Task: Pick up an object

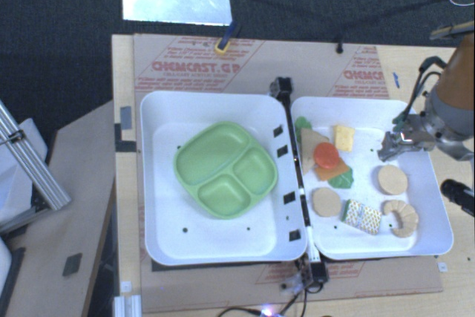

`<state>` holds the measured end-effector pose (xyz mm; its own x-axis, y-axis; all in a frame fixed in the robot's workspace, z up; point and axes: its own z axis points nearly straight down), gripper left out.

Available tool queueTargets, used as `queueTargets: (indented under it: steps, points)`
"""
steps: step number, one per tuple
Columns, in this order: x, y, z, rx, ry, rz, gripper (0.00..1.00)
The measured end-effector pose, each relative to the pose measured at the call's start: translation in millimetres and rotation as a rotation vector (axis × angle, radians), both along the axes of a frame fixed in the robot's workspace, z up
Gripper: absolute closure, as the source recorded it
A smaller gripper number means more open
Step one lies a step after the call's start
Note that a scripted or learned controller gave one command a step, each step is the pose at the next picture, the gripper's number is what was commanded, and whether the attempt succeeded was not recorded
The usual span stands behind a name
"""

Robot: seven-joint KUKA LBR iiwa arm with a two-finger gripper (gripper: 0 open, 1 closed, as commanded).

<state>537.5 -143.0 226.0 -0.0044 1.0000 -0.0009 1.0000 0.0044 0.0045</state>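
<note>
A green divided plate [225, 168] fills the left bin [159, 234]. In the right bin [438, 230], toy foods cluster: an orange round piece [326, 155] at centre, tan discs [392, 180] toward three o'clock. The gripper [393, 145] hovers over that bin's three o'clock side; whether it is wide or narrow cannot be told.

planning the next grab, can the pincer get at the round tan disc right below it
Probably yes: the pincer hangs just above the tan disc, which lies flat with bare bin floor around it and nothing on top.
</note>
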Motion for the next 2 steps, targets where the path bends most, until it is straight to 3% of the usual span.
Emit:
queueTargets:
  steps: [2]
  points:
    - [3.1, 119.9, -9.6, 0.002, 0.003, 0.003, 1.0]
